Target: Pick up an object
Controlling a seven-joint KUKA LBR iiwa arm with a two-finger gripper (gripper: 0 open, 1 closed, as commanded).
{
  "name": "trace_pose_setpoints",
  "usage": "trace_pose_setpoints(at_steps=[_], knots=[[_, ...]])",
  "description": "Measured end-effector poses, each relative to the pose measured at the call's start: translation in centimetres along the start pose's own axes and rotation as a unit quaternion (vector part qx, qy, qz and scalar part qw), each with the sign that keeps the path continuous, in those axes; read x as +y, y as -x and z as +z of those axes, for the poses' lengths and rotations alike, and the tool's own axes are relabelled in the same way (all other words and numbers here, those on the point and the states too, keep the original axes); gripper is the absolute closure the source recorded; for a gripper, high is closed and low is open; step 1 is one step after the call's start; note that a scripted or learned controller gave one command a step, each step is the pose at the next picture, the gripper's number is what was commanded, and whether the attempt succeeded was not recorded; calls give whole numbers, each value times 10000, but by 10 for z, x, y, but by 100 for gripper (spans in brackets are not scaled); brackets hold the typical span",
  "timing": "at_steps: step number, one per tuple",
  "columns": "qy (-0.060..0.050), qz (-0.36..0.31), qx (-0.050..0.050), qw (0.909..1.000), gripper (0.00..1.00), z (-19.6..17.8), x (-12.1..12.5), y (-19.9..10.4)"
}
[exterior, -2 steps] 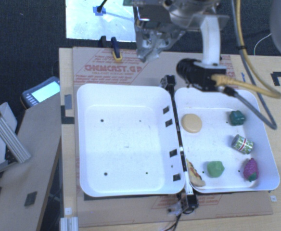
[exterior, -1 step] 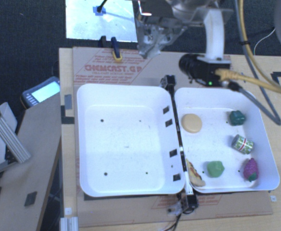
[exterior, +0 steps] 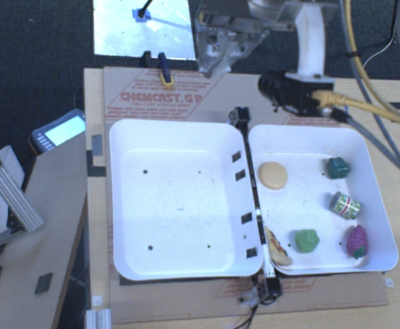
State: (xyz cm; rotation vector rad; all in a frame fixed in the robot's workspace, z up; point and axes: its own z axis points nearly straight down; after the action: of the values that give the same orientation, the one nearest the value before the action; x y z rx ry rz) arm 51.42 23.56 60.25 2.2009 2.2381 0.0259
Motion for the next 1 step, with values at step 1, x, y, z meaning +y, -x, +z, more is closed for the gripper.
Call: trace_pose_setpoints(at_steps=[1], knots=[[12,-10,6,10000,100,-11,0,0]])
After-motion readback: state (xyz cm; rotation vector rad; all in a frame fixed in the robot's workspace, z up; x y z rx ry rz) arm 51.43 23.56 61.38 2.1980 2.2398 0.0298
